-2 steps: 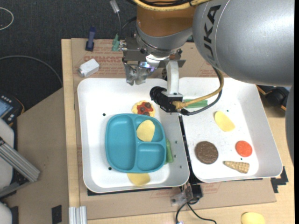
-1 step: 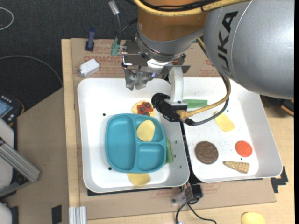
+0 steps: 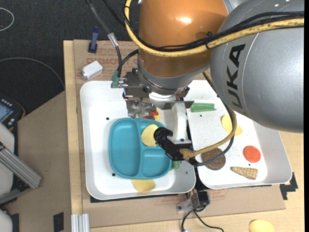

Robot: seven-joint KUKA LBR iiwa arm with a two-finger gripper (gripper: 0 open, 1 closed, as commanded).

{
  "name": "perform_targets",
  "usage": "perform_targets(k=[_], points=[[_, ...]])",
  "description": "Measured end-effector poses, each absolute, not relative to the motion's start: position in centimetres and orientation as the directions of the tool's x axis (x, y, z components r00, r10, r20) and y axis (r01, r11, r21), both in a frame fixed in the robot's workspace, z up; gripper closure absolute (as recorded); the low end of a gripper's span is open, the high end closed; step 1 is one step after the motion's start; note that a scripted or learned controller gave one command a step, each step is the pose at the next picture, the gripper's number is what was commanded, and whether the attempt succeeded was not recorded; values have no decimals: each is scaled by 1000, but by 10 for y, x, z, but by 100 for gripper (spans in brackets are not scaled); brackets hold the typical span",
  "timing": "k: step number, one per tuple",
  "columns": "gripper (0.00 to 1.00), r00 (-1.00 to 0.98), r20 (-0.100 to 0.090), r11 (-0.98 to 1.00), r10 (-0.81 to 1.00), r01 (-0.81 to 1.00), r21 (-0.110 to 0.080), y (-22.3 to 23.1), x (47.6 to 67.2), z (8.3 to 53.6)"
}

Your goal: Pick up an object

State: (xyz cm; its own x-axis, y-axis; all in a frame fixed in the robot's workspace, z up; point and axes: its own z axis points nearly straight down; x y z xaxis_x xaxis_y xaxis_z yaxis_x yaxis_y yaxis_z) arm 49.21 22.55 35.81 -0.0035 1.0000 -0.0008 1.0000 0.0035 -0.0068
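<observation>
Blue divided plate (image 3: pixel 129 149) — flat, left bin (image 3: pixel 91 129).

teal plate (image 3: pixel 126 149), orange disc (image 3: pixel 251 153), white bins (image 3: pixel 91 144)

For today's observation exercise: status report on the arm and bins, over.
Gripper low over left bin, fingers hidden. Blue divided plate beneath, yellow piece on it. Arm body blocks the view.

I see two bins side by side. The left bin (image 3: pixel 91 144) holds a divided tray (image 3: pixel 128 151) with a flat disc (image 3: pixel 143 184) at its near edge. The right bin (image 3: pixel 270 170) holds a cone (image 3: pixel 244 172), a round piece (image 3: pixel 251 153) behind it, and a cookie (image 3: pixel 213 159) to their left.
</observation>
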Motion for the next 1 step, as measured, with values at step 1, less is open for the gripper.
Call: perform_targets(k=[1], points=[[100,-2,4,2,1000,1000,7,225,479,430]])
